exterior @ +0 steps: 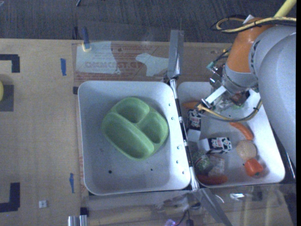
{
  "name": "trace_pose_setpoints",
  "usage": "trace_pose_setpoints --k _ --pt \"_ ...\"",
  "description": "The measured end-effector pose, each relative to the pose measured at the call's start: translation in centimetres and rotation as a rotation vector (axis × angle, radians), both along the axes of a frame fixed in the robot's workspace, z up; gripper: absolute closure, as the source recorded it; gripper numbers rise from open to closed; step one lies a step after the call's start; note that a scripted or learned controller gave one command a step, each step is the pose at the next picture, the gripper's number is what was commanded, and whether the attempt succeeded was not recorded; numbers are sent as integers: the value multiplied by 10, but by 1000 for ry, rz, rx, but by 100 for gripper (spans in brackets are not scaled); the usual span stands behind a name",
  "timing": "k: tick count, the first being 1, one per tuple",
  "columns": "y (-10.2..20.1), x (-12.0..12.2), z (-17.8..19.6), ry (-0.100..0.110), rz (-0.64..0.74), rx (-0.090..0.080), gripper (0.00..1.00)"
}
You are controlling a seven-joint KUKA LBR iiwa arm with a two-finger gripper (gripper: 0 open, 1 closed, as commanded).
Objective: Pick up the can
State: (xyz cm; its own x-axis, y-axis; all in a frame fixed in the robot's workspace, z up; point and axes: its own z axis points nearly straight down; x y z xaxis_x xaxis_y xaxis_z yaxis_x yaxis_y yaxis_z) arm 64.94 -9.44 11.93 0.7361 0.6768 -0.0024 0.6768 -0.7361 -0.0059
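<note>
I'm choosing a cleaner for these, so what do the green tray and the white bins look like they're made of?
The green tray looks like molded plastic with a matte finish: uniform color, rounded compartment edges, soft dull highlights. The left bin and right bin look like smooth white plastic or coated metal with rounded corners; which one, the picture leaves open.

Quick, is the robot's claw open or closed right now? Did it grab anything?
Gripper: cannot be told; it sits low over the right bin, and nothing is visibly held.

Dim, soft-focus pic w/ bluish cast; mild glare on white bins point(89, 126).
</note>
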Motion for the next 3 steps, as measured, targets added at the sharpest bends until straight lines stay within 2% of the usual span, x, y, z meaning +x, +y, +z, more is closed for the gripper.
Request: trace_pose_setpoints --k 1,2,3 --pt "-5 -3 4 1 31 -1 100" --pt "-9 3 0 -2 -80 -2 100" --pt "-8 2 9 0 -78 -1 100"
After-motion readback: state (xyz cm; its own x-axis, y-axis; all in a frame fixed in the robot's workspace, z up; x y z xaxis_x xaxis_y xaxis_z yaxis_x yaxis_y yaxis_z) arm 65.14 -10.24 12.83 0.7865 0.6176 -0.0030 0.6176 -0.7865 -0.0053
